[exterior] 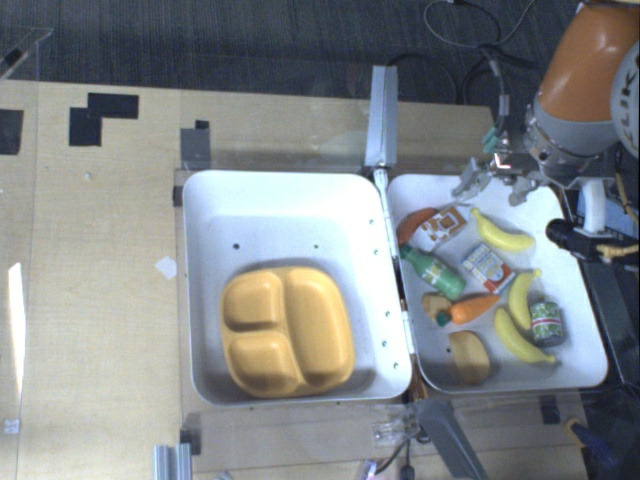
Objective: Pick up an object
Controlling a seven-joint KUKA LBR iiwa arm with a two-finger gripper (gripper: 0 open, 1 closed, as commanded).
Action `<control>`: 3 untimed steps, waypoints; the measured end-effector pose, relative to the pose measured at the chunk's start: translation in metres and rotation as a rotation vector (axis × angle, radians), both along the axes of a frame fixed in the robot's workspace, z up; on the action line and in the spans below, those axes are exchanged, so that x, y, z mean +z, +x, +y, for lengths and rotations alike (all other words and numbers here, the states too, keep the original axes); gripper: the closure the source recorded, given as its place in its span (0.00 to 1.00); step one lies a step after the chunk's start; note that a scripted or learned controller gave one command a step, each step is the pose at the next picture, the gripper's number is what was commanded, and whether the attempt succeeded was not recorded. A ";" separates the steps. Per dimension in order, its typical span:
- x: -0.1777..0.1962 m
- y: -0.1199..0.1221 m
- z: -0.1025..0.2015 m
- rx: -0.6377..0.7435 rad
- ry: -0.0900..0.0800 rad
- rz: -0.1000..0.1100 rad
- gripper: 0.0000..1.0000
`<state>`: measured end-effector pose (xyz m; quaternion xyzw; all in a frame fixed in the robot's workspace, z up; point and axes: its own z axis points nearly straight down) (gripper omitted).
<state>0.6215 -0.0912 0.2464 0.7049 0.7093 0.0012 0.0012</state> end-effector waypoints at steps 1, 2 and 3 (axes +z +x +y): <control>-0.108 0.007 -0.022 0.039 0.000 -0.001 0.00; -0.133 -0.021 -0.021 0.022 -0.005 -0.034 0.00; -0.137 0.055 -0.055 0.039 -0.004 -0.045 0.00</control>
